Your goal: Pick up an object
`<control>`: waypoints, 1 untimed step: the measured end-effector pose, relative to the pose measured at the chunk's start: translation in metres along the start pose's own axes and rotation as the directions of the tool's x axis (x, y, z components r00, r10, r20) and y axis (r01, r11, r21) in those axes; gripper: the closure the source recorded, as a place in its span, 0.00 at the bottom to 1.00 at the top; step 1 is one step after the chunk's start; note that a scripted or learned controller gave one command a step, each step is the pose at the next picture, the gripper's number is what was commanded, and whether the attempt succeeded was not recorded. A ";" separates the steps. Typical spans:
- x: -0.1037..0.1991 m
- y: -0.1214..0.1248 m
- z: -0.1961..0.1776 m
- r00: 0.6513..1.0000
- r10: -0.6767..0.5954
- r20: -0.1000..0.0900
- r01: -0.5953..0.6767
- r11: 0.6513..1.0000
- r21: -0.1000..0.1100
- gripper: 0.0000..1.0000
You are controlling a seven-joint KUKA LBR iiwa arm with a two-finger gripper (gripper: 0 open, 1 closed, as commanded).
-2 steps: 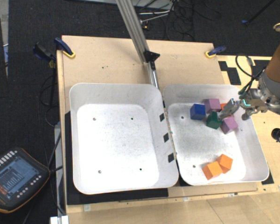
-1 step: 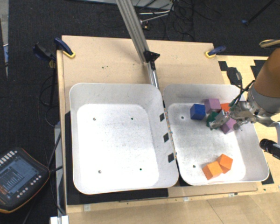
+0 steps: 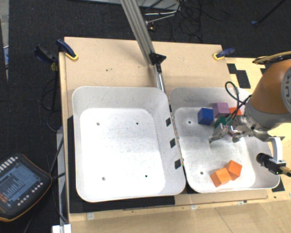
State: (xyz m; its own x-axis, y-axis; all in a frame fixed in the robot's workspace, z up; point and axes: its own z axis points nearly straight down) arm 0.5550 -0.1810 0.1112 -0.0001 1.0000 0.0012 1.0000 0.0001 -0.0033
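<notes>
Gripper [image 3: 217, 136] hangs low in the right bin [image 3: 194, 181]; I can't tell its finger state. Blue cube [image 3: 205, 116] sits nearest, just up-left of the tips, apart.

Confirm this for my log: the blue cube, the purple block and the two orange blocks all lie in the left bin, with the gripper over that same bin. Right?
Wrong bin. The camera view shows the blue cube, purple block and two orange blocks in the right bin, and the gripper over that same bin.

fixed overhead camera, slanted down, 2 bins [image 3: 87, 144] in frame
</notes>
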 end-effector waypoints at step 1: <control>0.001 0.000 0.017 1.000 0.000 0.001 0.000 1.000 -0.001 0.00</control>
State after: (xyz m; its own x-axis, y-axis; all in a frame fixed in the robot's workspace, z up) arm 0.5549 -0.1804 0.0942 0.0000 1.0000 0.0005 1.0000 0.0000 -0.0024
